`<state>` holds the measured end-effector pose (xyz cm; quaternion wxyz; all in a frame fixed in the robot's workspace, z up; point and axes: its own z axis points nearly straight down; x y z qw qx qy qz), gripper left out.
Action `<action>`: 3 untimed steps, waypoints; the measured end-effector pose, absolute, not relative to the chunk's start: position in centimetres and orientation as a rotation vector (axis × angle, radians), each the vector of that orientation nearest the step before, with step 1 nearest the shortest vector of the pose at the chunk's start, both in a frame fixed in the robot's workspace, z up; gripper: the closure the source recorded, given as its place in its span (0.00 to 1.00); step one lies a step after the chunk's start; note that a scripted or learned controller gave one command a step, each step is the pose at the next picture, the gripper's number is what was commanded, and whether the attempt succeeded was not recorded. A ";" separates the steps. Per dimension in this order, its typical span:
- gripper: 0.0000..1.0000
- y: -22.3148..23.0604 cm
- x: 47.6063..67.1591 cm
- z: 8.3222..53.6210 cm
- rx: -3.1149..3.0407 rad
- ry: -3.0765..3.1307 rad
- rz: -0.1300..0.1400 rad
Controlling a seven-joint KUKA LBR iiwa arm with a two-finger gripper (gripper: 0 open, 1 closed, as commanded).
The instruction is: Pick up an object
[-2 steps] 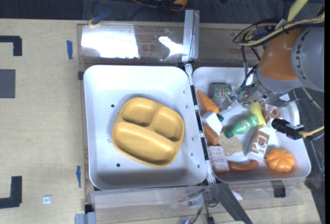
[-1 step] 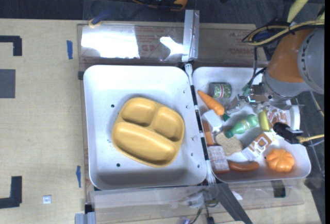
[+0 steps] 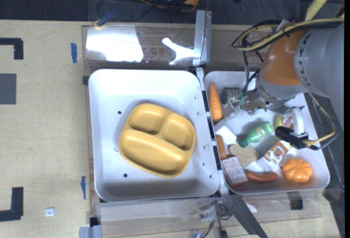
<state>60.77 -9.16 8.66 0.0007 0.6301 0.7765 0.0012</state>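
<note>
Camera view, right half: shallow white plastic right bin (image 3: 322,179) crowded with small toys. Smooth orange carrot (image 3: 215,103) lying lengthwise against the bin's left wall. Glossy green bottle (image 3: 257,134) on its side near the middle, just below the grey metal gripper (image 3: 247,101), not visibly touching it. Flat brown bread slice (image 3: 243,153) lower down, beside a pink rectangular packet (image 3: 234,170) and a red sausage (image 3: 261,177) along the bottom edge. Ribbed orange pumpkin (image 3: 297,170) in the lower right corner, next to a white carton with orange print (image 3: 276,152). Little bare floor between these things; some open room at the bin's upper left, around the gripper. Left of centre, a second white bin (image 3: 104,94) holding a smooth yellow three-compartment tray (image 3: 157,138), tilted, with bare white floor on every side.
</note>
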 end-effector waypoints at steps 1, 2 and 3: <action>0.00 -10.2 65.9 8.4 2.092 2.391 -0.036; 1.00 -10.0 65.6 9.2 2.095 2.404 -0.049; 1.00 -6.2 64.8 21.9 1.950 2.458 0.002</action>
